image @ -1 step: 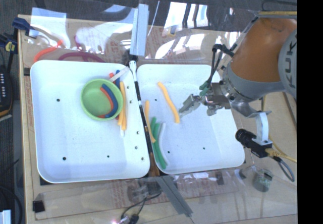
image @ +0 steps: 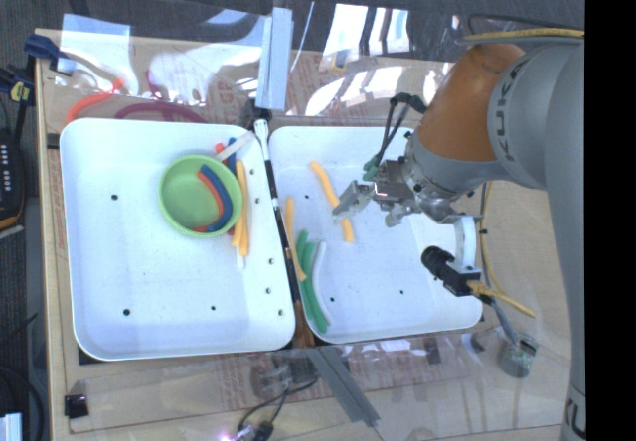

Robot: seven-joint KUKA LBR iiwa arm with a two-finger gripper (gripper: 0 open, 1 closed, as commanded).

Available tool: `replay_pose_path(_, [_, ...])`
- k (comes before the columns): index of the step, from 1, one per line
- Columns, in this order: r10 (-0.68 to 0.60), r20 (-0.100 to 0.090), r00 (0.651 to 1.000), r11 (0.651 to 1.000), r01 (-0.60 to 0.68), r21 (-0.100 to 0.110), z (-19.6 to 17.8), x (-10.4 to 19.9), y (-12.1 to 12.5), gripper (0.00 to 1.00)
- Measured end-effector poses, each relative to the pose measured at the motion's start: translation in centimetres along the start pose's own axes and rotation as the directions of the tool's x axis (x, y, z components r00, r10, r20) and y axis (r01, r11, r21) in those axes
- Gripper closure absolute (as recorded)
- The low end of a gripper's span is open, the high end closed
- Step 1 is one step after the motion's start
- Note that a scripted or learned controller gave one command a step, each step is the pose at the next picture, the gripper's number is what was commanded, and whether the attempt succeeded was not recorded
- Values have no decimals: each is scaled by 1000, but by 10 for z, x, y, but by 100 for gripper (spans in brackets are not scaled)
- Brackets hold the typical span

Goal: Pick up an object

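My gripper (image: 373, 208) hovers over the middle of the right bin (image: 397, 315), its two metal fingers spread open and nothing between them. A long orange stick (image: 323, 183) lies just left of the fingers. A short orange stick (image: 347, 228) lies just below the left fingertip. Another orange stick (image: 289, 212) rests by the bin's left wall, with green sticks (image: 311, 278) below it. The left bin (image: 129, 315) holds a green bowl (image: 189, 196) with blue and red pieces inside.
Orange sticks (image: 240, 220) lean beside the bowl near the divider between the bins. A red cable loop (image: 149, 111) and clear plastic lie behind the left bin. The arm's grey and orange body covers the right bin's far right corner.
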State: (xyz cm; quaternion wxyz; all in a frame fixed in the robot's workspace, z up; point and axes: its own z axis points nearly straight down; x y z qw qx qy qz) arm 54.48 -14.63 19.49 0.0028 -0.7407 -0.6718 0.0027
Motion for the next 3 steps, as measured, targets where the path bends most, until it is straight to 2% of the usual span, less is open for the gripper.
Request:
replay_pose_path(1, [-220,1,976,976,220,-7,102,-27,50,0])
replay_pose_path(2, [-222,3,975,975,222,-5,92,-29,50,100])
replay_pose_path(3, [-264,2,965,965,264,-7,17,-19,83,100])
